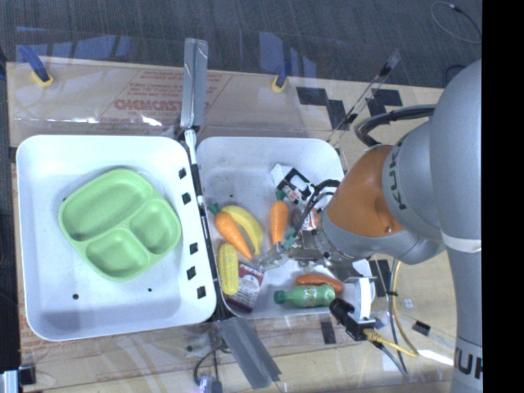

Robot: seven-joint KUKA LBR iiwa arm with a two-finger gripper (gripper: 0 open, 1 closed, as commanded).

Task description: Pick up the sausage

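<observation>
While the arm's grey and orange wrist fills the right of the frame, its jaws [286, 250] hang low in the middle of the right bin [246, 150], among the toy food. How they stand, apart or together, cannot be told, since the wrist hides most of them and nothing is plainly seen between them.

The sausage [318, 282], a short reddish-orange piece, lies at the lower right of that bin, just above the green bottle [304, 297] and touching or nearly touching it, half tucked under the wrist. It sits a little right of and below the jaws, so I judge the reach has not lined up on it yet.

Clutter makes the grasp awkward: two carrots [232, 234] [278, 221], a banana [246, 223], an ear of corn [228, 268] and a dark packet [246, 289] crowd the bin's left half, close to the jaws. A descent here would likely catch a neighbour instead.

At left, the other bin [41, 244] holds a green divided plate [119, 223], well apart from the work.
</observation>
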